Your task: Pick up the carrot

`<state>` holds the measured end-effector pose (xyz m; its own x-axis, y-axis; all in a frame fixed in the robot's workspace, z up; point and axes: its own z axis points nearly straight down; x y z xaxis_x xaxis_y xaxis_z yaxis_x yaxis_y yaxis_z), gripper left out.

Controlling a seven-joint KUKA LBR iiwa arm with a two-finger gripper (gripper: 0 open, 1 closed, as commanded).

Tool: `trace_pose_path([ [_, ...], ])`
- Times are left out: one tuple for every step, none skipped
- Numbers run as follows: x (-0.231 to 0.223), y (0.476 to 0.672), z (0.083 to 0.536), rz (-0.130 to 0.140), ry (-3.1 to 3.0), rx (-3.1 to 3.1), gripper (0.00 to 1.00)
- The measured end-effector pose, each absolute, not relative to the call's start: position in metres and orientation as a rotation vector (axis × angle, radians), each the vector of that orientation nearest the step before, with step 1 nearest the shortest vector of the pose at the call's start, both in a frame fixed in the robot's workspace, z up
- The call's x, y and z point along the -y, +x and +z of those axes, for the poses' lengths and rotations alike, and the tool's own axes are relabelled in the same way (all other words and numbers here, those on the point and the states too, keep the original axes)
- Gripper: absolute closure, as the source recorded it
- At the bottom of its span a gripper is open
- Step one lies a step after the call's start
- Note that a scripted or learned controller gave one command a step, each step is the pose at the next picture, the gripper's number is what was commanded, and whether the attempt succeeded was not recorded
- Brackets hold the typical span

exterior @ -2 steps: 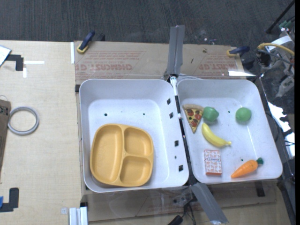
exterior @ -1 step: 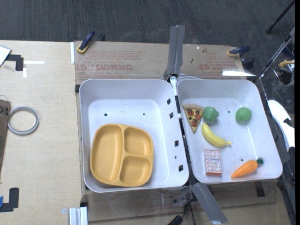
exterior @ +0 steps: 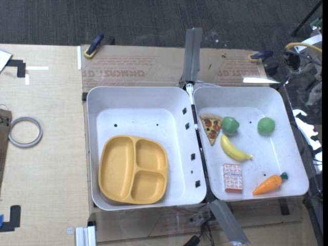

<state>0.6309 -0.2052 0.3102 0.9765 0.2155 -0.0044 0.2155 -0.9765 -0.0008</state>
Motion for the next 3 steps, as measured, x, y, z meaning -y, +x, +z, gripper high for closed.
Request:
trace_pose_path([
  [0.223,0.614,0.307,0.007,-3.123,0.329,0.00],
  [0.221,0.651,0.276,0.005,-3.091,0.560,0.00],
  [0.222,0.622,0.240,0.006,-3.036,0.800,0.00],
])
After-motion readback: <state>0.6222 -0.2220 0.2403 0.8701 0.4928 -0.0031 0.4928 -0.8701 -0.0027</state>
